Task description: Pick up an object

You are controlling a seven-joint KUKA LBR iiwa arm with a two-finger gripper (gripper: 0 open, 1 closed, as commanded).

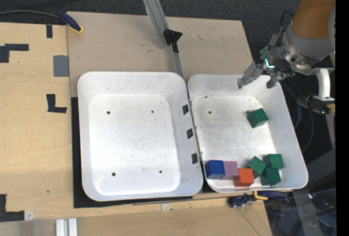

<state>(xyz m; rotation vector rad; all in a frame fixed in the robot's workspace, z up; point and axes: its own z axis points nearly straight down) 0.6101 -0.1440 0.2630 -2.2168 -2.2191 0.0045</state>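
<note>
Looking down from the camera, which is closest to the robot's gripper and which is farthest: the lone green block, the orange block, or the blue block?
From the gripper:
1. Lone green block, in the middle of the right bin, just below the gripper.
2. Orange block, in the cluster at that bin's near edge.
3. Blue block, at the left end of that cluster.

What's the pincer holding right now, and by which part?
Nothing. The pincer hangs open over the right bin's far edge, with no block between its fingers.
</note>
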